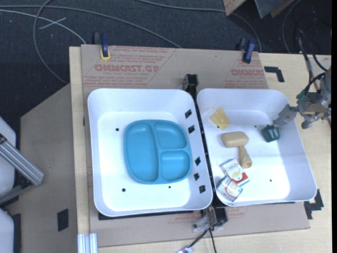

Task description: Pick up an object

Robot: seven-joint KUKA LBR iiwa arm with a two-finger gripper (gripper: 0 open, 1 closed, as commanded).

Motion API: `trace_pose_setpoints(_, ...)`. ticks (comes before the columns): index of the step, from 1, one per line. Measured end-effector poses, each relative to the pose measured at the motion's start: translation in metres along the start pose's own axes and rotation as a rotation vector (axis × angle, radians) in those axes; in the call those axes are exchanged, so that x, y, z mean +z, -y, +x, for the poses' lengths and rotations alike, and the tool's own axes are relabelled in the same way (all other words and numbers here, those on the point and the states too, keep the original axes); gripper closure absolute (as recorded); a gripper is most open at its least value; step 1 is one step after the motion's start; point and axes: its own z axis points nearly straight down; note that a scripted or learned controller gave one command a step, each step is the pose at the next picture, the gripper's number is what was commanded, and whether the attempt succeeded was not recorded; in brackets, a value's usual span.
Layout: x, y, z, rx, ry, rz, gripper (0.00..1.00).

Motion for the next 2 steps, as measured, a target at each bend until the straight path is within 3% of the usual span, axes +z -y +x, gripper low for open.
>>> trace_pose_setpoints(1,-0.008,-0.003,0.001,-0.004,0.004,-0.014,0.00)
trace_pose_setpoints(2,0.053,0.001,0.001,-0.004,0.002,-0.010,0.00)
